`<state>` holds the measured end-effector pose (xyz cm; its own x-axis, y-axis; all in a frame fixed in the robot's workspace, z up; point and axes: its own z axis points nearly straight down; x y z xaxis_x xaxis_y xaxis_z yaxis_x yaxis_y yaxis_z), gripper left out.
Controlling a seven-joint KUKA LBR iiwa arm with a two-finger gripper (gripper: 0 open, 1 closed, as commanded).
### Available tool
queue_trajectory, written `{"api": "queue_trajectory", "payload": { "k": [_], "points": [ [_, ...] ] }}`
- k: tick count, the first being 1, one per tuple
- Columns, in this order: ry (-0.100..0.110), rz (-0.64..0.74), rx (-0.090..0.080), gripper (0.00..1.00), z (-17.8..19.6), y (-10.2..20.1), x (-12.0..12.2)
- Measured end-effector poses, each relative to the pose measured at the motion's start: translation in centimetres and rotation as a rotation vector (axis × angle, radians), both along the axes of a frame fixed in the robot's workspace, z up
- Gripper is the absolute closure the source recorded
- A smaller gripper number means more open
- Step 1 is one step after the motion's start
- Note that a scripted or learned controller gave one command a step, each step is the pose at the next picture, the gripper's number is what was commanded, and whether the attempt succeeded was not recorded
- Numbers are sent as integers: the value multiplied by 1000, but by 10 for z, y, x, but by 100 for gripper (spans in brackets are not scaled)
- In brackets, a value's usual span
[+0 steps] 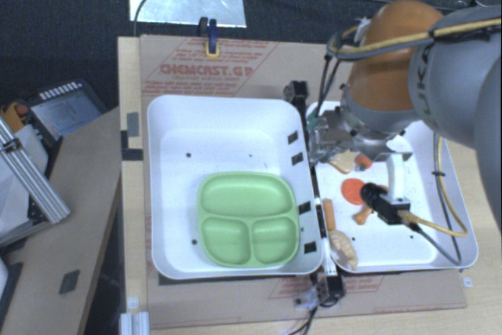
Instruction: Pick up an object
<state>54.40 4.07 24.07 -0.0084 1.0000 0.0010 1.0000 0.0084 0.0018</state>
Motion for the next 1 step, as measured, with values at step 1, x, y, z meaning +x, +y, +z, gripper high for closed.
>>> {"api": "queue_trajectory", "payload": {
  "k": [1],
  "points": [
    [-2,0,0,100,-7,44,28]
  ]
}}
